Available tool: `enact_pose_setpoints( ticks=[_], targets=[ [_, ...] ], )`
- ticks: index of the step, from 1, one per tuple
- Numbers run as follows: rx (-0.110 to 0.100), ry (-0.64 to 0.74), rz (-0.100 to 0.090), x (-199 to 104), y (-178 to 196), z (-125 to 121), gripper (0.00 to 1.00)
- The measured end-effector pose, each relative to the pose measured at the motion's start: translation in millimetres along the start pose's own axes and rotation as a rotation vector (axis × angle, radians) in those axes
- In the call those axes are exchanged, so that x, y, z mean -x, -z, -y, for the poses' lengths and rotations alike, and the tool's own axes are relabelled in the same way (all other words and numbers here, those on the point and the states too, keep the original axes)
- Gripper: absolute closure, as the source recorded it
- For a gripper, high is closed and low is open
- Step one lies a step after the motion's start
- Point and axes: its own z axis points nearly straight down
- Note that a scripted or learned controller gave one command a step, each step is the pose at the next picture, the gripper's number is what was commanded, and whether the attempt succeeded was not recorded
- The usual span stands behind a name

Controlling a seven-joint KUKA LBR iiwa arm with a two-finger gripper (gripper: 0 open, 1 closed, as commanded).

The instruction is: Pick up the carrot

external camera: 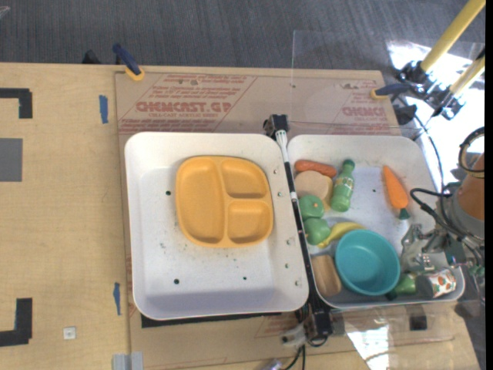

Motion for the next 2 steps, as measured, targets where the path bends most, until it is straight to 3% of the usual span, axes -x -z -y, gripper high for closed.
enact_pose_setpoints(
  ticks=[1,2],
  targets=[
    [-0.002,0.239,0.014,28.4,1.1,-83.2,1.0],
    [-0.002,0.24,0.012,27.5,-0.1,-82.7,0.0]
  ],
)
